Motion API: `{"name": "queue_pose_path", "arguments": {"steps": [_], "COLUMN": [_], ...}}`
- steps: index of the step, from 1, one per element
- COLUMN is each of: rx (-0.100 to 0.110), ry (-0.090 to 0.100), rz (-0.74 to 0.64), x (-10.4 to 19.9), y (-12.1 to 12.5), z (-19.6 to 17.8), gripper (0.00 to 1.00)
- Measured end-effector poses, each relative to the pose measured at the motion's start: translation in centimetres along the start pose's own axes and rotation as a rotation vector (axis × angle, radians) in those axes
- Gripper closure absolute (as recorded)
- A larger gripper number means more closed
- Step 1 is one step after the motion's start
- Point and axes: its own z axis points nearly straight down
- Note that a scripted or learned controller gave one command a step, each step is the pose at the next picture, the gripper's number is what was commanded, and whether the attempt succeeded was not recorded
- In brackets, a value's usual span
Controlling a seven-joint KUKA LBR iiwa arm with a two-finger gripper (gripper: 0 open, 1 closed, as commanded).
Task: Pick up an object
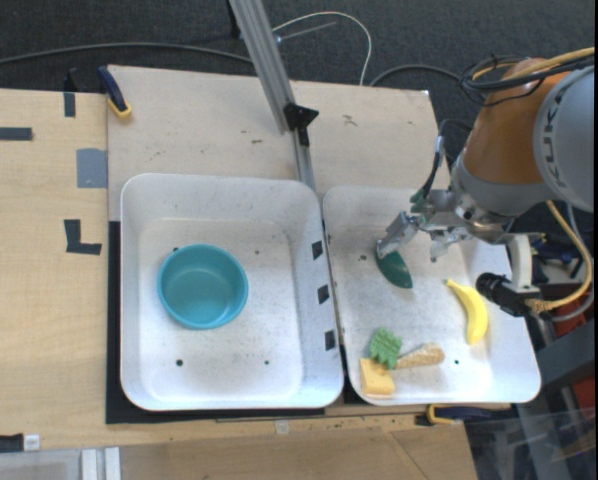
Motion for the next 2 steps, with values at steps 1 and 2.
{"name": "queue_pose_path", "arguments": {"steps": [1, 2], "rx": [0.000, 0.006], "ry": [0.000, 0.000], "rz": [0.000, 0.002], "x": [0.0, -0.4], "y": [0.0, -1.1], "z": [0.0, 5.6], "gripper": [0.00, 0.00]}}
